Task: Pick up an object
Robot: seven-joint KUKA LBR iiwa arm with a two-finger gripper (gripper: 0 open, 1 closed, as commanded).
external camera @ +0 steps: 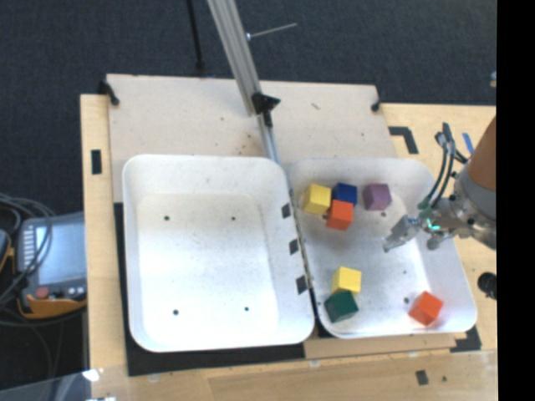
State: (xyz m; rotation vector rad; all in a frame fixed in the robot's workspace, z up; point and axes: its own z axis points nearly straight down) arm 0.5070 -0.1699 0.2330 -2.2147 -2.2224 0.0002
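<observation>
wooden worktop (96,224) on dark carpet floor (67,23). pale board (192,115) lies across worktop's far part. slanted aluminium rail (234,44) runs from top edge down to black bracket (266,104) at board's middle. small screen device (50,253) with cables (12,211) sits left of worktop, orange-trimmed unit (50,299) just below it.

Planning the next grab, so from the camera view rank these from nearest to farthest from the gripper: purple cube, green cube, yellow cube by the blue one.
From the gripper:
1. Purple cube, up-left.
2. Green cube, near the bin's lower left.
3. Yellow cube, upper left, beside the blue cube; close to the green one's distance, hard to separate.
</observation>
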